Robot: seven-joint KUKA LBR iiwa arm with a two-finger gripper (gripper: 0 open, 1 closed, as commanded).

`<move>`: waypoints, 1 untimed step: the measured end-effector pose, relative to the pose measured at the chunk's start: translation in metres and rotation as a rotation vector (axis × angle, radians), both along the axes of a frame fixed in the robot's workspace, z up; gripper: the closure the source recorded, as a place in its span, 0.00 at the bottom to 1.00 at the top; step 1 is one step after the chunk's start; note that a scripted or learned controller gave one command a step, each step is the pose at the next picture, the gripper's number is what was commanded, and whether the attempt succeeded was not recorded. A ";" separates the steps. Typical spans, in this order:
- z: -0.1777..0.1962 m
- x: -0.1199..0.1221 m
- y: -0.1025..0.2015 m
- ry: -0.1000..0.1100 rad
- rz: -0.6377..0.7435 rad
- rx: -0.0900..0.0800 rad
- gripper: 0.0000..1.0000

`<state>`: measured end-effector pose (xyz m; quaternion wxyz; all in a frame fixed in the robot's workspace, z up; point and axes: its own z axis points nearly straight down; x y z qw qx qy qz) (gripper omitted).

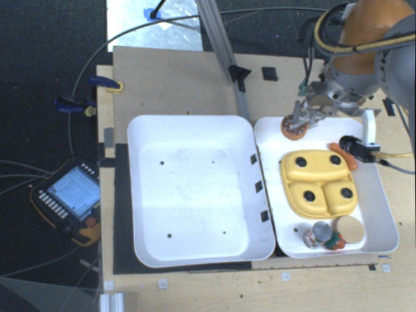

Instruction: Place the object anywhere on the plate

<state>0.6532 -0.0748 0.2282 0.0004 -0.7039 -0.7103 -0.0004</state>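
Over the far left corner of the shallow white right-hand bin (272,168), our gripper (301,114) meets the small round brown object (294,130), its grip impossible for us to tell, so a loose hold could drop it short of the yellow compartmented plastic plate (318,182).

The left bin (195,187) lies open across its floor, while in the right bin (272,145) the yellow plate (320,182) fills the middle, hemmed by a brown round object (294,130) beyond it, an orange piece (343,155) at its far-right corner, and a wooden disc (351,229) and can (318,233) nearer.
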 end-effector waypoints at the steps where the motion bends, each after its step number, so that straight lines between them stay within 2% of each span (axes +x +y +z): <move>1: -0.009 -0.008 0.053 0.001 0.001 0.001 1.00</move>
